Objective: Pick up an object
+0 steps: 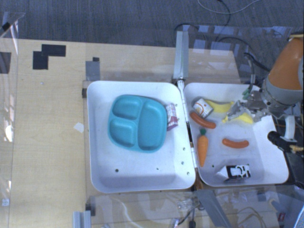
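My gripper [245, 113] hangs over the back right part of the right bin [280, 175]. It is open, and its two fingers spread to either side of the right end of a yellow banana [219, 107]. I cannot tell whether the fingers touch the banana. Left of the banana lies a small can [203, 107], with a red sausage [203, 120] just in front of it. An orange carrot [203, 147], a second sausage [235, 143] and a black-and-white object [236, 171] lie nearer the front.
The left bin [99, 175] holds a blue divided plate [137, 122] and a small purple packet [171, 116] against its right wall. A metal post [181, 56] stands behind the join of the two bins. The arm's orange band [287, 70] rises at the right.
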Tool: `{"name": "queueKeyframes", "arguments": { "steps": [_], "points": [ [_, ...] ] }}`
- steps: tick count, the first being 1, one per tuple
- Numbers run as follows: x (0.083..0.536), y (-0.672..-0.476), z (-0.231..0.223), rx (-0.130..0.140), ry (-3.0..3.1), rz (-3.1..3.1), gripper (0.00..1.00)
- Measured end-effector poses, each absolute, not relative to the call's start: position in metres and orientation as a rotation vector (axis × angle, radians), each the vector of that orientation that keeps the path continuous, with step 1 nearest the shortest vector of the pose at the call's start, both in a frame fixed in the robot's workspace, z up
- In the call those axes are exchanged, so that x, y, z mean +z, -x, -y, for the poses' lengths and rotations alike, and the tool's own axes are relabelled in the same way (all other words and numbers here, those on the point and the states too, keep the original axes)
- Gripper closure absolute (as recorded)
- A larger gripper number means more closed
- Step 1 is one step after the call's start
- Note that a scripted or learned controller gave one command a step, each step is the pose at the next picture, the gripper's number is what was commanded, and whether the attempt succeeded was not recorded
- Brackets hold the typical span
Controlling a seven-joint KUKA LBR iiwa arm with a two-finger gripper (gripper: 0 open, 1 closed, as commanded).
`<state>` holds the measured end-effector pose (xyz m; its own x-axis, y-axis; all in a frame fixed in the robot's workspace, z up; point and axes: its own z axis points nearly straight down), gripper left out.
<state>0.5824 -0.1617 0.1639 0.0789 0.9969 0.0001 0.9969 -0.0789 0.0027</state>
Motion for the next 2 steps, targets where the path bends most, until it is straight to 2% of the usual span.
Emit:
{"name": "queueKeyframes", "arguments": {
  "steps": [1, 2],
  "points": [
    [0.176, -0.585, 0.160, 0.009, -2.297, -2.134, 1.00],
    [0.292, -0.550, 0.120, 0.007, -2.297, -2.134, 1.00]
  ]
}}
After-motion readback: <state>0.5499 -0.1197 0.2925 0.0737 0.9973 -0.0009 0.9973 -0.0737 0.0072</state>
